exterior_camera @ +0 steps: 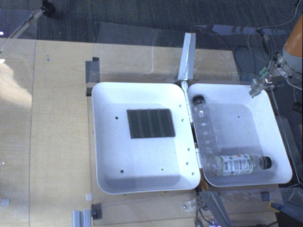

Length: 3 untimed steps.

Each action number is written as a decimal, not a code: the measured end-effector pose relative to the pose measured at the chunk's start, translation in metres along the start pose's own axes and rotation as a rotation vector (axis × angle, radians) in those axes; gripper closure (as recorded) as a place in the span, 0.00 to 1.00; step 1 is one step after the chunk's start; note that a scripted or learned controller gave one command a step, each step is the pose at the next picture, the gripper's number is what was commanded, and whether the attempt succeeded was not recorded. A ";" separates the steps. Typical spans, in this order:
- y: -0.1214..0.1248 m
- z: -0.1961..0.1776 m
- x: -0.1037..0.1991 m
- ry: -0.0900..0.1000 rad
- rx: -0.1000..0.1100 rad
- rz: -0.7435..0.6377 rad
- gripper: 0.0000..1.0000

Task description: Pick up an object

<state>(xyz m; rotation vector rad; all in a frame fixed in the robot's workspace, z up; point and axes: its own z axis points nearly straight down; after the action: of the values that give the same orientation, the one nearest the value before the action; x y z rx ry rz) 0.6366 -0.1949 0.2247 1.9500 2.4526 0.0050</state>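
Two clear plastic bottles lie in the right bin (279,141). One bottle (202,126) stretches along the bin's left wall, its black cap pointing to the far side. The other bottle (236,164) lies across the near end, has a printed label, and its black cap points right. My gripper (258,86) hangs at the bin's far right corner, over the rim, well away from both bottles. It holds nothing that I can see.
The left bin (109,169) holds a dark ribbed rectangular pad (150,123) lying flat in its middle. A metal bar (187,58) stands behind the gap between the bins. Cables trail at the far right beside the arm (293,51).
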 end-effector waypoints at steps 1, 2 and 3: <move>0.044 -0.010 0.071 0.002 0.000 -0.086 1.00; 0.049 0.037 0.080 0.003 0.001 -0.242 1.00; 0.049 0.037 0.080 0.003 0.001 -0.242 0.00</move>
<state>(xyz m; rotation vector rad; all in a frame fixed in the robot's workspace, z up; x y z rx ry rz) 0.6664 -0.1057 0.1880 1.6406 2.6721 0.0048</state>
